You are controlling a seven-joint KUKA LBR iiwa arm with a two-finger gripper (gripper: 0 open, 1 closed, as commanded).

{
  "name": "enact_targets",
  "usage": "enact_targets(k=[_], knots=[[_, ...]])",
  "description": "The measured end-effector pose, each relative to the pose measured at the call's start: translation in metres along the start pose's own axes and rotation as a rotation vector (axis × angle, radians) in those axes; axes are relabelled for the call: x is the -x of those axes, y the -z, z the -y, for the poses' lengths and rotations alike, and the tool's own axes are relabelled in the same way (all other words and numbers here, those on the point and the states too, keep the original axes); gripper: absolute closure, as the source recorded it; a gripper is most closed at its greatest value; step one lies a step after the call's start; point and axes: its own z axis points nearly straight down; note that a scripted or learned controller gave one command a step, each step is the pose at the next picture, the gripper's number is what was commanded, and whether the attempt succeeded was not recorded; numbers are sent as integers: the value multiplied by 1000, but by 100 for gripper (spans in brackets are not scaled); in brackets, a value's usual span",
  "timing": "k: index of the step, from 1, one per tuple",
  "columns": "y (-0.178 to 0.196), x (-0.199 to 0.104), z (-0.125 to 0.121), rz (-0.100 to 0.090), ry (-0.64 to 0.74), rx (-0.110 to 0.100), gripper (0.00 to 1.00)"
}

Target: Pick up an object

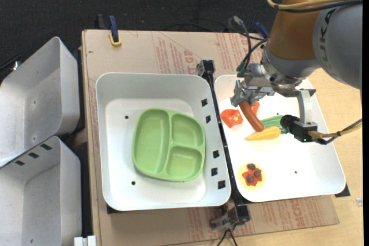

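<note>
My gripper (246, 97) hangs over the upper left part of the right bin (311, 181). Just beneath it is the top end of a reddish-brown sausage (252, 117), which runs down to the right at a slant. A red pepper piece (232, 117) lies to the sausage's left. To its right a green piece (271, 121) rests above a yellow-orange carrot-like piece (263, 135). Nearer the bin's front edge lies a yellow disc with dark red berries (252, 175). The gripper's body hides where it meets the sausage.
The left bin (115, 181) holds a light green divided plate (169, 145). Two white containers (34, 101) stand off the bench at the far left. The right bin's lower right floor is bare.
</note>
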Motion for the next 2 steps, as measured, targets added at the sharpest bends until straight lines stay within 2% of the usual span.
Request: enact_targets(k=[1, 2], knots=[[-8, -54, -12, 1, -1, -2, 100], [-14, -108, -45, 0, -2, 0, 100]])
